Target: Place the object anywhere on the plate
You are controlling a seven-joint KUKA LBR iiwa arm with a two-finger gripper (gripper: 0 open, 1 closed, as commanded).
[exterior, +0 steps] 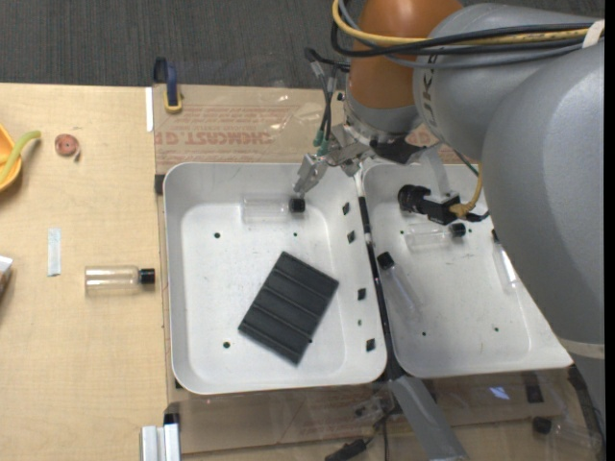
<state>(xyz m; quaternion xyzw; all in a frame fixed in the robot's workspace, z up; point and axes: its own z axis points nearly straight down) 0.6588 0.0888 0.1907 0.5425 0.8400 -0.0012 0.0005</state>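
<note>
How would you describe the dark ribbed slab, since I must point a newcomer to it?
Start at the left white bin of the two. Lying flat on its floor, toward the near side, is the dark ribbed slab, turned at a slant. It is the one black, grooved rectangle there; the clear bottles nearby are see-through, and the claw sits farther back.

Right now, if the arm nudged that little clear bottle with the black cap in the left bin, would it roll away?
Probably. The clear bottle lies on its side on the left bin's smooth white floor, so a sideways push would likely roll it. It looks see-through and thin-walled, so probably light. The gripper sits right by its black cap.
</note>
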